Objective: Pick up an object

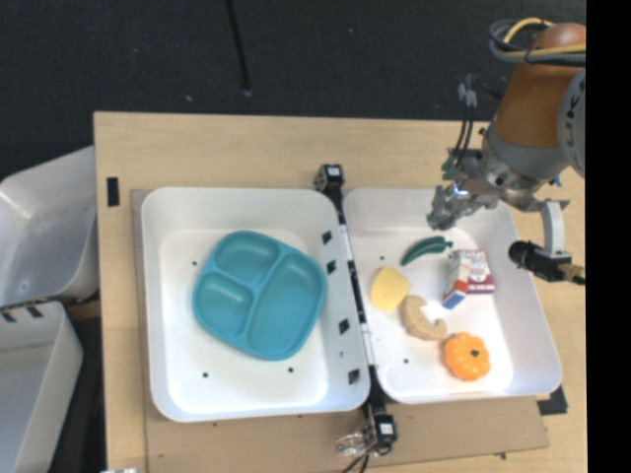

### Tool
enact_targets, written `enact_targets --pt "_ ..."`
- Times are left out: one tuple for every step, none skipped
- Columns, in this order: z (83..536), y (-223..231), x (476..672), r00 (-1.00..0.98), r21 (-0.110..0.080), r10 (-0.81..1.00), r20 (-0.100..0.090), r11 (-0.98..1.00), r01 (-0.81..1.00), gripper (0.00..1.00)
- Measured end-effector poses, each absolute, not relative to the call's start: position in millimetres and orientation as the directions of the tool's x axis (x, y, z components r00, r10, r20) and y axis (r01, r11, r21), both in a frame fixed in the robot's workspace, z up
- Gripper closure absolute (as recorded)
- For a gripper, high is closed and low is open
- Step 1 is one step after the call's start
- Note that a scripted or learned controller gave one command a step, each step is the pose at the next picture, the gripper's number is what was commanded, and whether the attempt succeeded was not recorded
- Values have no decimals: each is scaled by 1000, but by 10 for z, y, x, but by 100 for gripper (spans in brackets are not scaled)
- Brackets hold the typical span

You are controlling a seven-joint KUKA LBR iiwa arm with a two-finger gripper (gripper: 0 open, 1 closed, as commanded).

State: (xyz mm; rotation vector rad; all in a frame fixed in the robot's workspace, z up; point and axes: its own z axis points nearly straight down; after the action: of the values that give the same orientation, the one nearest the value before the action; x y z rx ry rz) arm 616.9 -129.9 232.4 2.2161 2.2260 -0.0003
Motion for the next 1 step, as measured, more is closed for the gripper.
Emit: enact_targets --pt "2263 -853 6144 -5 -1 1000 0 5 1000 100"
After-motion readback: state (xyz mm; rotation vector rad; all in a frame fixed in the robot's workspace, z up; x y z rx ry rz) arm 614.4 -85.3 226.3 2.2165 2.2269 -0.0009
